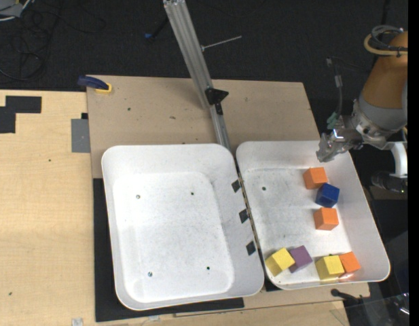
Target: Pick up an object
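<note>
Cubes, small and matte, sat in the right white bin (277,156): orange cube (315,176), blue cube (327,195), second orange cube (326,218) along its right edge, others at the near edge. Metal gripper (329,147) hovered over the far-right corner; state unclear.

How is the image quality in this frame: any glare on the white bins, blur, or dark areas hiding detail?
Camera view: the right white bin and left white bin are evenly lit, bright but not blown out; the small coloured blocks, such as the blue cube, read clearly with soft shadows; the metal two-finger gripper looks slightly soft; the background beyond the bench is very dark, with cables barely visible.
</note>
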